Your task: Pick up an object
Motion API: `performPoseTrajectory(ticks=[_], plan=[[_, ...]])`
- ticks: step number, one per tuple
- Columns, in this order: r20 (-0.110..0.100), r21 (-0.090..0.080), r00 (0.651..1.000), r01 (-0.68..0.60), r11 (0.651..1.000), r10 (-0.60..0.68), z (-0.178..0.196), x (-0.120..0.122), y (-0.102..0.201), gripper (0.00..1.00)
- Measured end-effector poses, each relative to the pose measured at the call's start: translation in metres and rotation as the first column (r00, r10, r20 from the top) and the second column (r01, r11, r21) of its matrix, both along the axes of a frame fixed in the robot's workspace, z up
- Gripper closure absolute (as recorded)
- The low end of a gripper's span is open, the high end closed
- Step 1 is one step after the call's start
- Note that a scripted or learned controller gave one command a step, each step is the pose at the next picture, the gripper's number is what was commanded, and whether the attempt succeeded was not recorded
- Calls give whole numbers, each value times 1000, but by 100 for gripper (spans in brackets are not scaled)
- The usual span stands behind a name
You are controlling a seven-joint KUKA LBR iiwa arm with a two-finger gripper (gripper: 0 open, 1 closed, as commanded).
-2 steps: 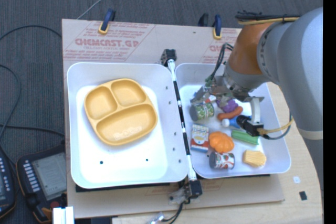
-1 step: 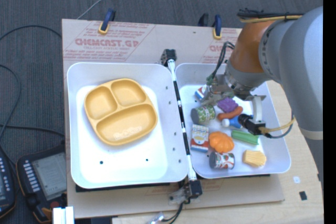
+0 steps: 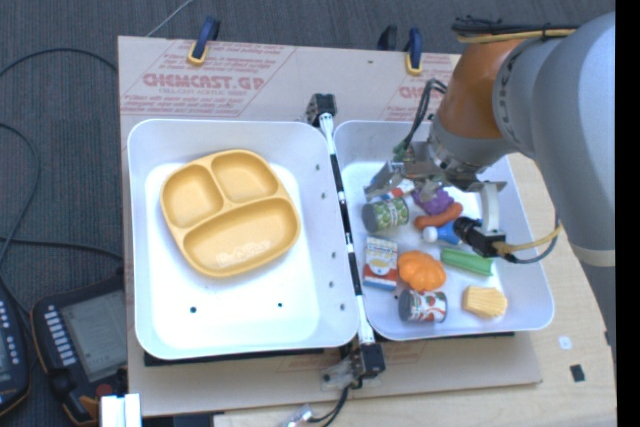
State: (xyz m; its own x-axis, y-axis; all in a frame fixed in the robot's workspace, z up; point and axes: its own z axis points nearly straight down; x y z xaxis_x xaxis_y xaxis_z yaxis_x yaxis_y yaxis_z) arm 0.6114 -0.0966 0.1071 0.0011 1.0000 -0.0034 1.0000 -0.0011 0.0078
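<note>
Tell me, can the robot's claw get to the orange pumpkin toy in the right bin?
Probably yes. The claw hangs over the same bin, and the orange pumpkin toy lies uncovered, though a can and a carton crowd it.

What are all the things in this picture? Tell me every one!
Bins: two, white, side by side on the bench.
Divided plate: one, yellow-orange, in the left bin.
Cans: two, one green by the pincer, one red-labelled at the right bin's front.
Carton: one, white and red, right bin.
Orange toy: one, right bin middle.
Green piece: one, right bin.
Yellow piece: one, front right corner.
Purple toy: one, below the pincer.
Clamps: blue-yellow, back edge.
Arm: grey, orange band.
Pincer: over the right bin.
</note>
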Motion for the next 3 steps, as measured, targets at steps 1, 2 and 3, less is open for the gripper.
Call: performPoseTrajectory(ticks=[1, 2, 3], plan=[[-1, 0, 1000, 0, 1000, 0, 9, 0, 0, 100], [-1, 0, 1000, 0, 1000, 0, 9, 0, 0, 0], [-1, 2, 1000, -4, 1000, 4, -20, 25, -5, 0]])
